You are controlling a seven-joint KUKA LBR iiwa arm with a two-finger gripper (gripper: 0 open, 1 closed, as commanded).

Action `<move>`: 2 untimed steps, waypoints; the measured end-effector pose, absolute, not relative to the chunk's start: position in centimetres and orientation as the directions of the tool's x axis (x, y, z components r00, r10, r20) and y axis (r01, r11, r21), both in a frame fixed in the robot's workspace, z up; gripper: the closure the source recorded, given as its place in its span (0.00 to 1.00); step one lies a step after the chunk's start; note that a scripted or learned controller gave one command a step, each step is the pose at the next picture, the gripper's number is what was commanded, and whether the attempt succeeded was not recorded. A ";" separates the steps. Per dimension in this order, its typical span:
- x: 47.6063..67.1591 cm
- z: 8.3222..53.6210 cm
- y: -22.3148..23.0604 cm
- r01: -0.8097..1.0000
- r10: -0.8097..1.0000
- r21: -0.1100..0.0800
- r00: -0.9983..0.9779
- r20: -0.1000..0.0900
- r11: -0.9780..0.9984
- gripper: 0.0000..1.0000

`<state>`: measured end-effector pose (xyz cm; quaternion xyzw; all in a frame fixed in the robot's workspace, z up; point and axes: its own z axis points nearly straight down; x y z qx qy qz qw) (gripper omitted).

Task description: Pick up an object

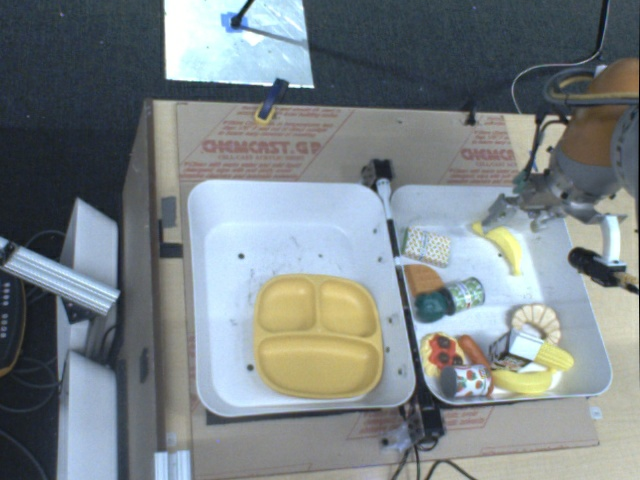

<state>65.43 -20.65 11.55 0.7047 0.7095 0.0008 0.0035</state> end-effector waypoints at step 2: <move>64.4 11.4 -20.3 1.000 1.000 0.007 -0.002 -0.003 0.002 1.00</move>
